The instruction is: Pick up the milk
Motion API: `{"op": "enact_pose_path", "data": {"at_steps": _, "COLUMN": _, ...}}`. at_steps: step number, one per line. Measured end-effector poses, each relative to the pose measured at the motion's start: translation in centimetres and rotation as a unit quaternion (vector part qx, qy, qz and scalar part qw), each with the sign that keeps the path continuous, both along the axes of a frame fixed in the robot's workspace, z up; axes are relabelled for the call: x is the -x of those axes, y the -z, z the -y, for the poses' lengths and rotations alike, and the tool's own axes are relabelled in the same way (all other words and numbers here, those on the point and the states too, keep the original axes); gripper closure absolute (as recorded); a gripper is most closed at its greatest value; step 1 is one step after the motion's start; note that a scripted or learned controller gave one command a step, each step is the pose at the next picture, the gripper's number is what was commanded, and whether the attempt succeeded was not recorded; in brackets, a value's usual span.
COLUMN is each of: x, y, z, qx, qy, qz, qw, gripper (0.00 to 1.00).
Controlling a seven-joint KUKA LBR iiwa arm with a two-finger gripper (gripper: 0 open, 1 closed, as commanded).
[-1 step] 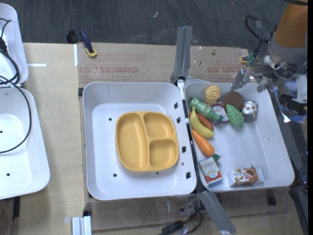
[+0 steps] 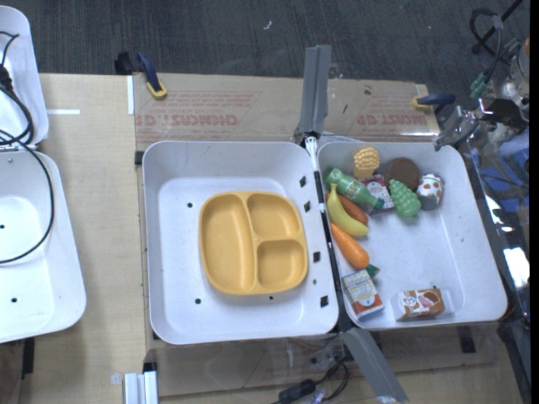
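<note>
The milk (image 2: 362, 294) is a small white carton with an orange-red label, lying in the front left corner of the right bin (image 2: 472, 259). My gripper (image 2: 452, 133) hovers over the back right corner of that bin, well apart from the carton and above the bin's rim. The arm behind it runs off the right edge. Nothing shows between the fingers.
A second small orange and white box (image 2: 420, 303) lies just right of the milk. A carrot (image 2: 349, 245), banana (image 2: 344, 213), green bottle (image 2: 354, 188), corn (image 2: 366, 161) and other toy foods crowd the bin's back left. A yellow divided plate (image 2: 253, 242) sits in the left bin (image 2: 168, 251).
</note>
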State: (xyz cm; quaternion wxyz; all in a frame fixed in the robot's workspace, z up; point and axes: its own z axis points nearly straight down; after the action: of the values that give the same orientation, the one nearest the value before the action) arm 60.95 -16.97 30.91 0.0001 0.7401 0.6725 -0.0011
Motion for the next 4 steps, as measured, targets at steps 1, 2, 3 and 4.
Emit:
{"op": "enact_pose_path", "data": {"at_steps": 1, "x": -2.6, "y": 13.2, "z": 3.8, "qx": -0.0005, "qy": 0.007, "qz": -0.001, "qw": 1.0, "gripper": 0.0}}
{"op": "enact_pose_path", "data": {"at_steps": 2, "x": 9.4, "y": 14.5, "z": 2.8, "qx": -0.001, "qy": -0.057, "qz": 0.0, "qw": 0.9984, "gripper": 0.0}}
{"op": "enact_pose_path", "data": {"at_steps": 3, "x": 3.2, "y": 17.9, "z": 4.9, "qx": -0.0028, "qy": -0.045, "qz": 0.0, "qw": 0.999, "gripper": 0.0}}
{"op": "enact_pose_path", "data": {"at_steps": 4, "x": -3.3, "y": 19.7, "z": 4.1, "qx": 0.0041, "qy": -0.069, "qz": 0.013, "qw": 0.9975, "gripper": 0.0}}
